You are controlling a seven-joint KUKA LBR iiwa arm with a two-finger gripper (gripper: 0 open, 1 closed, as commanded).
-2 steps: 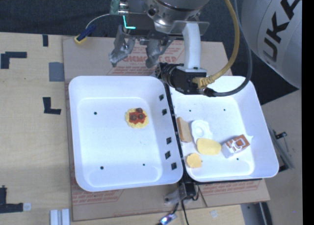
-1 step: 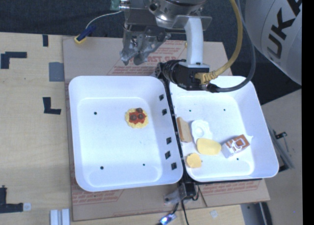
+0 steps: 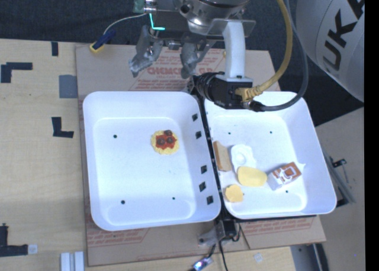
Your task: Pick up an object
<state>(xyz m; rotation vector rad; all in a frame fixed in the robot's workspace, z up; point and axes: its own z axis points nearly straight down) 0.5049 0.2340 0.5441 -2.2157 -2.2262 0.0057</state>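
In the camera view, the arm's upper body is cut off by the top edge at twelve o'clock, and its orange band is seen only in part. The gripper (image 3: 167, 60) is seen at about eleven o'clock, above the cardboard sheet (image 3: 106, 74) just beyond the far rim of the left bin (image 3: 100, 145); its two fingers (image 3: 144, 55) are spread apart, with nothing between them. A small round toy pizza (image 3: 165, 141) lies alone near the middle of the left bin, with open floor on every side. In the right bin (image 3: 308, 145), toward five o'clock, several items are crowded: a tan slab (image 3: 222, 156), a white piece (image 3: 242, 155) whose shape is hard to make out, a yellow oval (image 3: 252, 176), a smaller yellow disc (image 3: 234, 193), and a small box (image 3: 285, 174) with orange markings too small to read. A black fitting with cables (image 3: 228, 93) overlaps that bin's far left corner.
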